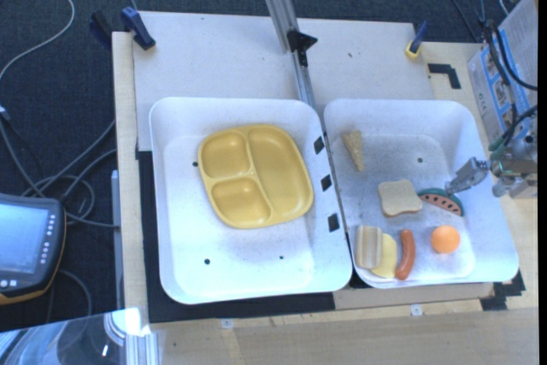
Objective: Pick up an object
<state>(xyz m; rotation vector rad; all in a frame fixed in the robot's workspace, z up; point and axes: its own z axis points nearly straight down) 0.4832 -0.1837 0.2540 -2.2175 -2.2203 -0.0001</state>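
The hand [473,175] hangs at the right bin's [479,128] far edge, just above the watermelon slice [442,203]; whether it is released or clenched, I cannot tell. Toast [398,197], orange [444,239], sausage [406,254] and sandwich [369,246] lie loose and apart, likely spaced for easy picking.

Light: even and bright from overhead, washing out the white bins [171,209] | Shadows: soft, lying faintly under the yellow plate [255,175] | Glare: shining off clear plastic at the lower left corner [77,342] | Focus: slightly soft throughout — fine detail is blurring at the right edge.
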